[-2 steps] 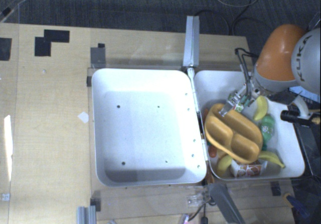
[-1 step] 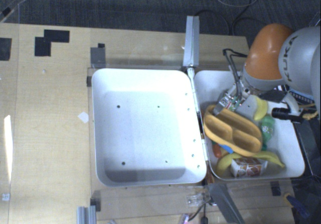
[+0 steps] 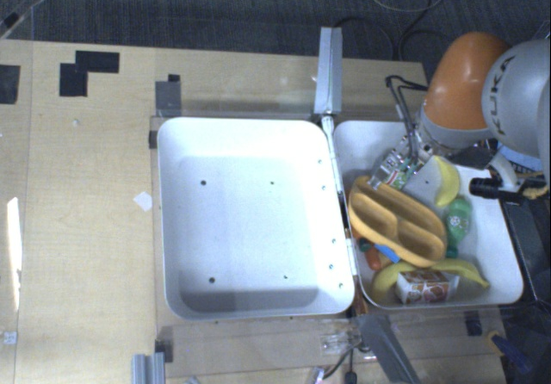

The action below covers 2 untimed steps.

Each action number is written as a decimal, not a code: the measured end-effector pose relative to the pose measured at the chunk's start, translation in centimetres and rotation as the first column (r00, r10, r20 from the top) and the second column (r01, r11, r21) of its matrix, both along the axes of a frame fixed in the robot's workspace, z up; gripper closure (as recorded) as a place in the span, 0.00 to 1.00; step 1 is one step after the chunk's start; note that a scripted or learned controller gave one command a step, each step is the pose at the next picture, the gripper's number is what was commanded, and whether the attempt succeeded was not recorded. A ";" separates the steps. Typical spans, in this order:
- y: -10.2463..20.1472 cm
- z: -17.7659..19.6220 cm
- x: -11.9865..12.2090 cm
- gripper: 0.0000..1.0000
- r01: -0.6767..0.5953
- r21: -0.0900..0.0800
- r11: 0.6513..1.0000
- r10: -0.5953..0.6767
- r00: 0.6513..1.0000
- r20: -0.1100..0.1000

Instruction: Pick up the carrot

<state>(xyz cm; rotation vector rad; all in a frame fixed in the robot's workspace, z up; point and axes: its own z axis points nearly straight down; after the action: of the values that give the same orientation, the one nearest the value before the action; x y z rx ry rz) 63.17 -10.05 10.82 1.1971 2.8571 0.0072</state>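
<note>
Two bins side by side: left bin (image 3: 250, 219) bare white, right bin (image 3: 508, 266) crowded with toy food. All clutter sits in the right one, so that is where the arm (image 3: 482, 89) works, reaching in from the right.

Gripper (image 3: 398, 169) is low over the back-left part of the right bin, just above the tan divided tray (image 3: 405, 220). Cannot tell how its tips stand, too small and mixed with the green-and-white part at the end. Nothing visibly held.

Tray lies tilted across the pile, left end up against the wall between the bins, resting on other items. That is why little beneath it shows. An orange-red bit (image 3: 373, 258) pokes out at the tray's lower-left edge, touching a blue piece (image 3: 387, 251). My guess is this is the carrot, mostly buried; not sure.

Around it: banana (image 3: 389, 275) near the front wall, touching a small box (image 3: 424, 288); another banana (image 3: 465, 270) to the right; a third yellow piece (image 3: 446, 182) beside the gripper; green bottle (image 3: 458, 220) against the tray's right end.

Judgement: pick not started. Gripper is near the tray's far end, apart from the orange bit. Tray overhang blocks a straight descent, so a grasp risks catching the tray or banana instead.
</note>
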 end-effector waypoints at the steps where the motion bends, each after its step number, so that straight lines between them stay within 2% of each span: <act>1: 0.1 -0.1 -0.1 0.00 0.000 0.001 1.000 0.000 1.000 -0.002; 2: -0.1 1.0 0.3 1.00 0.002 0.000 1.000 -0.002 1.000 0.006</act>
<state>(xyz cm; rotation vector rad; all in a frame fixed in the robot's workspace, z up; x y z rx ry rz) 63.45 -10.14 11.82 1.1974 2.8510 0.0100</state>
